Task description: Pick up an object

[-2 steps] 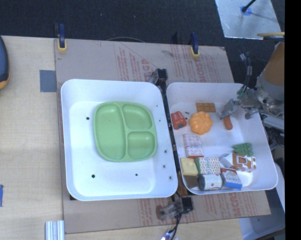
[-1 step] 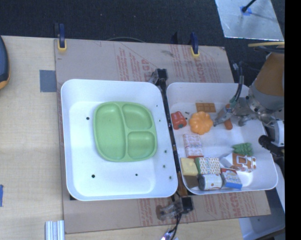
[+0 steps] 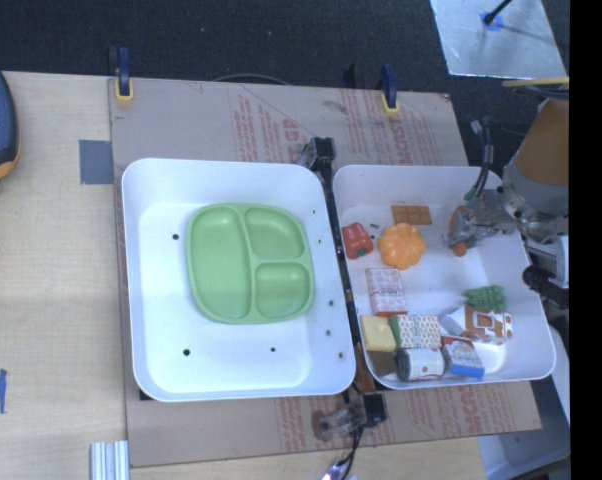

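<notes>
My gripper [image 3: 462,234] hangs low over the upper right part of the right bin [image 3: 511,258], at the end of the grey arm with the orange band [image 3: 546,148]. A small red piece [image 3: 461,249] lies right under the gripper's tip; I cannot tell whether it is held. To the left of it sit an orange round fruit [image 3: 402,245], a brown cracker [image 3: 411,214] and a red toy [image 3: 357,239].
The right bin also holds a pink-and-white packet [image 3: 386,290], a green leafy piece [image 3: 486,296], a yellow block [image 3: 377,333], a patterned box [image 3: 418,330], a dark can [image 3: 419,365] and an orange-and-white carton [image 3: 486,323]. A green divided plate [image 3: 249,263] lies in the left bin [image 3: 151,298].
</notes>
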`<state>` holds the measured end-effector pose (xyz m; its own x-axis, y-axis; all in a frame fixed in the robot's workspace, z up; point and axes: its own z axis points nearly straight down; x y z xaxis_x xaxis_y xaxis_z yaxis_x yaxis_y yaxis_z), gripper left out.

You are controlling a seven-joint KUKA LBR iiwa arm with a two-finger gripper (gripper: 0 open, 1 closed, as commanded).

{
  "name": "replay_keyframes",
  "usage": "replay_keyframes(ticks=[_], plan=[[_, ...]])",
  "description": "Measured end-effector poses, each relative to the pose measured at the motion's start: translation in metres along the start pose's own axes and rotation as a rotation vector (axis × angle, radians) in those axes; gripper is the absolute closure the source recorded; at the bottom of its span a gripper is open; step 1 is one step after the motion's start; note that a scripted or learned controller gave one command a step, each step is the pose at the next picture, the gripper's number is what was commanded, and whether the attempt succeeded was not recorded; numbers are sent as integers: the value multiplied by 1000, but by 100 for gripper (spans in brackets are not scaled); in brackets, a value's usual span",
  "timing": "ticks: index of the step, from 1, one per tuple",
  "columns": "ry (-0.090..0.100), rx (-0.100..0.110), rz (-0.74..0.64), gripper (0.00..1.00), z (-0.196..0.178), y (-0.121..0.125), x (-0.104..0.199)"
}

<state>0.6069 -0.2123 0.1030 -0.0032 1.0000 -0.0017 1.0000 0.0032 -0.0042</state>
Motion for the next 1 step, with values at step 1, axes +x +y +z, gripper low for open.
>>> replay_keyframes(ticks=[1], plan=[[1,-14,-7,100,-84,54,50]])
